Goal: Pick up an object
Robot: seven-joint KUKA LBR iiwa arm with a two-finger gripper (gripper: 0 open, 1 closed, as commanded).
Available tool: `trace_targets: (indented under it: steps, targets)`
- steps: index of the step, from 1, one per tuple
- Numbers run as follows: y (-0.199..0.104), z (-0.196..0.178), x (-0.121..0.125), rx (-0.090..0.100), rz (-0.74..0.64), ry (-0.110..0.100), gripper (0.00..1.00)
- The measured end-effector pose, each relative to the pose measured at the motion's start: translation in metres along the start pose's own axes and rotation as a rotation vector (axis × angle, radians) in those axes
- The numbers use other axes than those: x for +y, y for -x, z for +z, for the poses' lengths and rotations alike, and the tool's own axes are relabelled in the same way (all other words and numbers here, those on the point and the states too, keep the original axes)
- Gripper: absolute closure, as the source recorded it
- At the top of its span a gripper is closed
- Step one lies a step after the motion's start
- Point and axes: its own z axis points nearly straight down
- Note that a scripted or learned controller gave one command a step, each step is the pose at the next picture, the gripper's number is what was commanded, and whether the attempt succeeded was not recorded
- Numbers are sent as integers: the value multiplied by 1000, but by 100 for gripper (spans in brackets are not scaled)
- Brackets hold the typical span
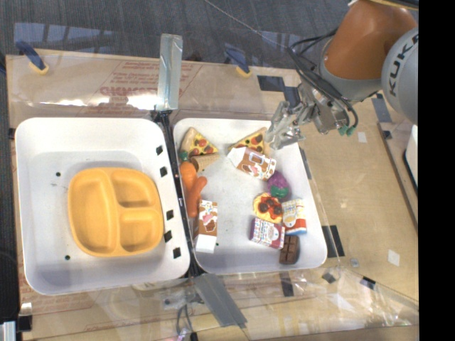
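The grey arm (370,45), with its orange band, is reaching in from the right, and its gripper (283,130) is hanging over the far right corner of the right bin (313,251). Whether the jaws are spread or closed cannot be told from this slanted view, and nothing is showing between them.

Everything else is placed here relative to that right bin. Just beside the gripper, at the bin's far edge, a pizza slice (250,142) is lying, and a small carton with a brown and white print (254,163) is touching it on the near side. A second pizza slice (197,145) is sitting in the bin's far left corner. A carrot (190,185) is stretching along the left wall, with a small snack box (207,217) and a white block (205,244) nearer the front. A purple bunch of grapes (278,184) is resting toward the right wall; below it a round red and yellow piece (267,204), a small can (293,216), a pink packet (266,232) and a chocolate bar (288,249) are crowding the front right corner.

To the left of that bin, the left bin (35,137) is holding a yellow divided tray (114,210). Both bins are sitting side by side on the surface (355,212).
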Motion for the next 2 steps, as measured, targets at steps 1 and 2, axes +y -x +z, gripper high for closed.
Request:
trace_targets:
  steps: [1,2]
  targets:
    - [12,22,-4,1,-8,1,100]
    - [14,8,-4,-8,-10,-4,100]
